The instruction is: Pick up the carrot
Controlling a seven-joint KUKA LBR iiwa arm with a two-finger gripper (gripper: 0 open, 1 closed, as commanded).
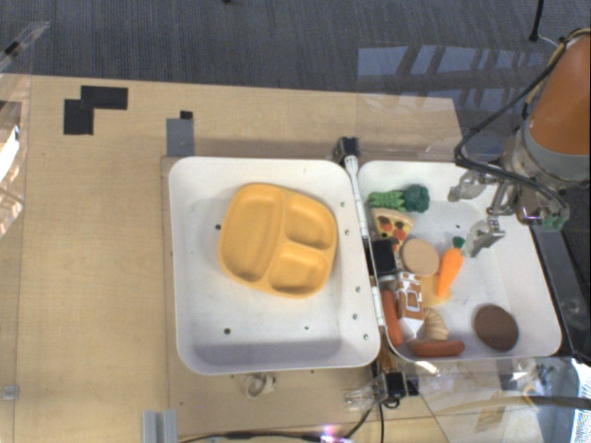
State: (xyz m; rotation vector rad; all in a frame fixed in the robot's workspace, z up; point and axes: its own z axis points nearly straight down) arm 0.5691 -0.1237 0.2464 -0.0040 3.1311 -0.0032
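The carrot [448,274] is orange with a small green top and lies tilted in the middle of the right bin [545,275], its top pointing up and to the right. My gripper [474,214] hangs over the upper right part of that bin, just above and right of the carrot's green end. Its two silver fingers [482,238] stand apart, open, with nothing between them. The lower finger is close to the carrot's top; I cannot tell whether they touch.
Broccoli [403,198], a pizza slice [391,224], a tan round disc [420,257], a brown oval [496,328] and red sausages [436,347] share the right bin. A yellow divided plate [277,240] lies in the left bin [194,321].
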